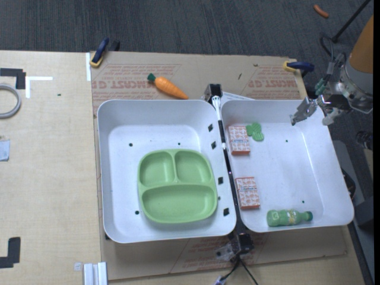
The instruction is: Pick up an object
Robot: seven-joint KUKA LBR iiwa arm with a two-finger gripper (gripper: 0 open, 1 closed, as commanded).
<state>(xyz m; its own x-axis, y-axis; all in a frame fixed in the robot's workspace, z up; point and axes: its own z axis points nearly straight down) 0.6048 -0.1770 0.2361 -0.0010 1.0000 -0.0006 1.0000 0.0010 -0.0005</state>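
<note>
Gripper [314, 111] hovering w/ fingers spread, holding nothing, over right bin's [309, 171] far right corner. Green bottle [288, 218] lying at near edge; two small boxes [239, 140] sitting along left wall.

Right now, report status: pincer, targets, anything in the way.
Pincer open, holding nothing, over right bin's far corner. Targets in that bin: two cartons, green bottle, green piece. Nothing blocking them.
</note>
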